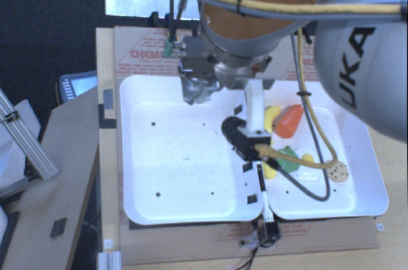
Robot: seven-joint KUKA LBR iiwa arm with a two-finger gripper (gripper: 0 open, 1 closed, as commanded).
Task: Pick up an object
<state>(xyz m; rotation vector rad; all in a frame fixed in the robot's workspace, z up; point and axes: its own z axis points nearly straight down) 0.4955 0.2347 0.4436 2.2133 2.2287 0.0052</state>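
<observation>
My gripper (195, 89) hangs under the big orange-banded wrist, over the far edge of the left bin (172, 198). Nothing shows under it but white bin floor. The objects lie in the right bin (363, 198): an orange piece (289, 120) beside a yellow piece (272, 115) near the divider, a green piece (288, 158) below them, a small yellow bit (308, 158), another yellow piece (270, 170) and a tan speckled disc (338, 172). The gripper stands well left of and above all of them.
The arm's grey body (363, 52) covers the upper right of the view and part of the right bin's far side. A yellow cable (315, 135) loops down over the right bin. A dark cable (306, 189) lies on that bin's floor.
</observation>
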